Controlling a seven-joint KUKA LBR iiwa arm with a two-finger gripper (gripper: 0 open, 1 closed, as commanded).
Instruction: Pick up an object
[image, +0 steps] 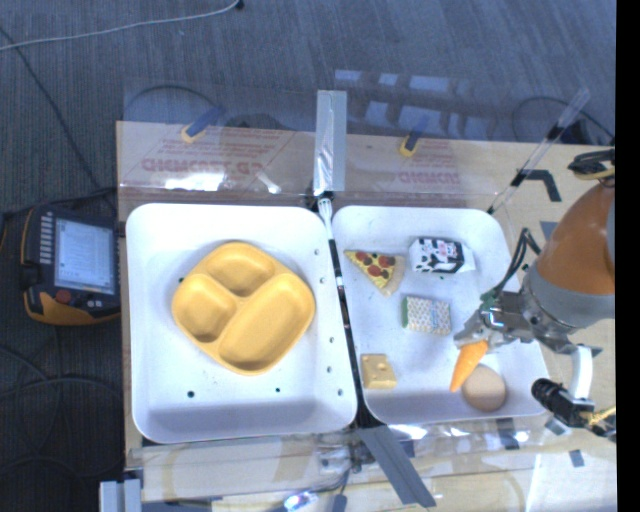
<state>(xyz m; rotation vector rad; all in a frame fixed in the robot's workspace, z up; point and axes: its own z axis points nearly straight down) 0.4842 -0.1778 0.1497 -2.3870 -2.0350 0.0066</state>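
The right bin holds several small objects. A pizza slice and a black-and-white cow-patterned carton lie at the back. A green speckled block is in the middle and a yellow cheese cube sits at the front left. An orange carrot leans beside a beige egg at the front right. My gripper hangs low over the bin's right side, right at the carrot's upper end. Whether it touches the carrot is unclear.
The left bin carries a yellow divided plate. The grey arm with its orange band comes in over the right bin's right wall. A handheld pendant lies on the floor to the left of the bench.
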